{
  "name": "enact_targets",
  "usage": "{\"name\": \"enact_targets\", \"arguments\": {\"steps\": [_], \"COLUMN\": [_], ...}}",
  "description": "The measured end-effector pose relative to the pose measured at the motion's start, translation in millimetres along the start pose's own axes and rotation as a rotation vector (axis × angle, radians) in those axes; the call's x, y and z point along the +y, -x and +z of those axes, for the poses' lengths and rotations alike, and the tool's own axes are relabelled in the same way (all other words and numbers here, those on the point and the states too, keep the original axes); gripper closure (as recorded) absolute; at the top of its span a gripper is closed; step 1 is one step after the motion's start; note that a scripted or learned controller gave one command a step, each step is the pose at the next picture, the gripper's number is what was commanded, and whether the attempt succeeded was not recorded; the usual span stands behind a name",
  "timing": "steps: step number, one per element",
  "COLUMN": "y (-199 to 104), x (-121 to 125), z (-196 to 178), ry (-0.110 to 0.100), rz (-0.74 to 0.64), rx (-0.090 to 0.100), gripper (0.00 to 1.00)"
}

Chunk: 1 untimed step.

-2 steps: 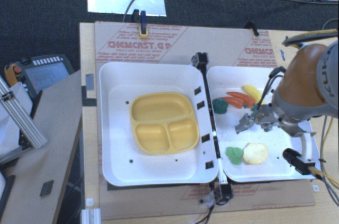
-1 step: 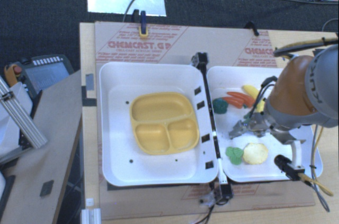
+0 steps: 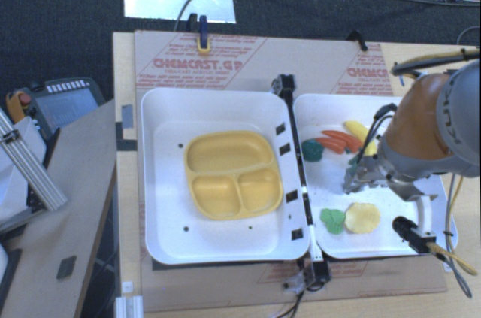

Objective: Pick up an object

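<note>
The right bin (image 3: 323, 249) holds several small toy foods. A dark green piece (image 3: 312, 150), an orange carrot (image 3: 337, 140) and a yellow banana-like piece (image 3: 355, 130) lie near its far left corner. A light green piece (image 3: 333, 219) and a pale yellow round piece (image 3: 362, 217) lie near its front. My gripper (image 3: 353, 180) hangs low over the bin's middle, between the two groups, just above the yellow round piece. The arm's body hides the right part of this bin.
The left bin (image 3: 161, 159) holds a yellow three-compartment tray (image 3: 231, 174). A black divider with clips (image 3: 293, 159) runs between the bins. A teach pendant (image 3: 64, 106) and an aluminium rail (image 3: 30, 166) lie on the side table at left.
</note>
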<state>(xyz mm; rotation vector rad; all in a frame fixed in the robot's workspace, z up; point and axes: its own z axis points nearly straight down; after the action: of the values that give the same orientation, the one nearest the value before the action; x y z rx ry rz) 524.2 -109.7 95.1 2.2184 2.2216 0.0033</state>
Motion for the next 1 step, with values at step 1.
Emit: {"name": "enact_targets", "arguments": {"steps": [1], "y": [-9.5], "x": [0.5], "z": [-49.6], "ry": [0.003], "rz": [-0.003], "rx": [-0.001], "gripper": [1.00]}}
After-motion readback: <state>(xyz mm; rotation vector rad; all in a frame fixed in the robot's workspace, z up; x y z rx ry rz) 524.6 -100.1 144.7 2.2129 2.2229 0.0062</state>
